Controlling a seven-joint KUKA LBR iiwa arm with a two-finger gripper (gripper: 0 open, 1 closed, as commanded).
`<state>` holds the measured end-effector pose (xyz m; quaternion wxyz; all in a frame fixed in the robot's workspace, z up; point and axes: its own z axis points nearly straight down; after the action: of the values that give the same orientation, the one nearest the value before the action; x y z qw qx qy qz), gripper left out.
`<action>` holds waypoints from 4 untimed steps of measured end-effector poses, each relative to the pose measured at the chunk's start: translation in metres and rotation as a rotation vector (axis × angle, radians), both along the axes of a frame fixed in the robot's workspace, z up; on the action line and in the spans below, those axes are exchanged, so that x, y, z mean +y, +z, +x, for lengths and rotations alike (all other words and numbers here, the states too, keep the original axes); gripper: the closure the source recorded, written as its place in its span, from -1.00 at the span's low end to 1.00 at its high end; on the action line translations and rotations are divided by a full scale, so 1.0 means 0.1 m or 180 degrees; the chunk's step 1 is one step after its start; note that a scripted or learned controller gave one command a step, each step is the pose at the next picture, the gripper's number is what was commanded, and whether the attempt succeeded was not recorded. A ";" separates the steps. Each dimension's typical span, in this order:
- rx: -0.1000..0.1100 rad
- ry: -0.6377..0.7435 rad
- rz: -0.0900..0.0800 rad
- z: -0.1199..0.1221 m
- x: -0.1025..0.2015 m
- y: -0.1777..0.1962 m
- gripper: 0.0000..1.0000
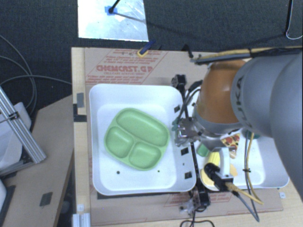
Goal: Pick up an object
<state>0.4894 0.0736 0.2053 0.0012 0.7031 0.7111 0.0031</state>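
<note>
A green three-compartment plate [136,138] lies in the left white bin [102,174], a little left of centre. My gripper [181,134] hangs over the right rim of that bin, beside the plate's right edge, under the grey arm with its orange band [220,96]. Below the arm, in the right white bin [265,174], small things peek out: a green piece [202,151], a yellow piece [212,160] and a red-and-yellow patterned piece [231,140]. The arm hides most of the right bin.
Both bins rest on a cardboard sheet [128,65] on the bench. A shiny square panel [112,14] lies on the dark floor behind. An aluminium frame [19,126] and cables stand at the left. White bin floor shows around the plate.
</note>
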 end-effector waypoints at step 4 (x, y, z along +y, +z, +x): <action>0.0062 -0.0030 -0.0016 -0.05 0.46 0.08 1.00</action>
<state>0.4839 0.1196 0.2134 -0.0039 0.7065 0.7077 -0.0056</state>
